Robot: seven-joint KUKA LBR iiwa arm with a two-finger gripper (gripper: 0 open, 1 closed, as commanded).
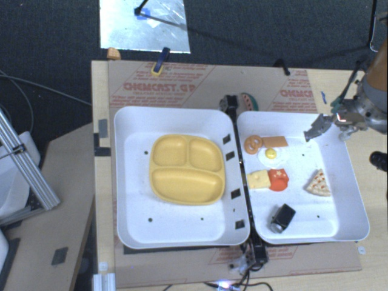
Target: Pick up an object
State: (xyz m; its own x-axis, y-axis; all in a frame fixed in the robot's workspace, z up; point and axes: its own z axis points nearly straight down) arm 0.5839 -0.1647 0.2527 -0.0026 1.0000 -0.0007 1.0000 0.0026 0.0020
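Observation:
The right bin (339,223) holds several toy foods: a brown ring-shaped pastry (253,143), an orange-brown strip (275,141), a fried egg (271,156), a yellow cheese wedge (259,179), a red piece (279,180) and a pizza slice (318,183). A small black object (282,217) lies near the bin's front. My gripper (328,134) hangs over the bin's far right corner, above and to the right of the foods. Its fingers are spread open with nothing between them.
In the left bin (130,223) lies a yellow divided plate (187,168). Black clips (236,193) line the ridge between the bins. A shiny metal sheet (144,17) lies on the floor beyond the bench, and a metal frame (24,162) stands at the left.

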